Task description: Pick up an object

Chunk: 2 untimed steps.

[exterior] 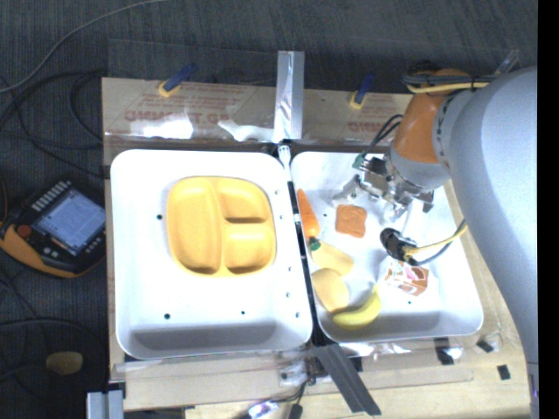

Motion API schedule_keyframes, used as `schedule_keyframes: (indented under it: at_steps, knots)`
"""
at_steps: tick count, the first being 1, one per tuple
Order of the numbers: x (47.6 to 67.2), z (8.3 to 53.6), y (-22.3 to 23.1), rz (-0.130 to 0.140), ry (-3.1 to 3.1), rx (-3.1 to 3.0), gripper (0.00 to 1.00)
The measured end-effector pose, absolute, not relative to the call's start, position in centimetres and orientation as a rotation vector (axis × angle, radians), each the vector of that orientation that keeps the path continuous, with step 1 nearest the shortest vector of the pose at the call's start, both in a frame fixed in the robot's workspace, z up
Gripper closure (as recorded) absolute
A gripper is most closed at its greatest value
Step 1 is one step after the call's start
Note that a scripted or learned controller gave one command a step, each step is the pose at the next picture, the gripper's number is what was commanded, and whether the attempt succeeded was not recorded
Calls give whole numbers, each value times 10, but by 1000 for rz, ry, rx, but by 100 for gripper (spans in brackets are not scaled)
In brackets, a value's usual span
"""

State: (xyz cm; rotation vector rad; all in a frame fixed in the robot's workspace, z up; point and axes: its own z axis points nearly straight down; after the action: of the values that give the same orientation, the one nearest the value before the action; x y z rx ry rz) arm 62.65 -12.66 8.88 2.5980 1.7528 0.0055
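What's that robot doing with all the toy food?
The robot arm is reaching into the right bin, where the toy food lies: a carrot, an orange block, a banana and a few other pieces. Its gripper is down close to the orange block, but nothing can be seen between its fingers, so it hasn't picked anything up yet. The left bin holds a yellow tray.
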Motion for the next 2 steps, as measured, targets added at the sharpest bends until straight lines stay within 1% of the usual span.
schedule_keyframes:
  at_steps: [1, 2]
  knots:
    - [627, 99, -127, 3, 1753, 2596, 100]
    - [633, 90, -136, 6, 2114, 2312, 100]
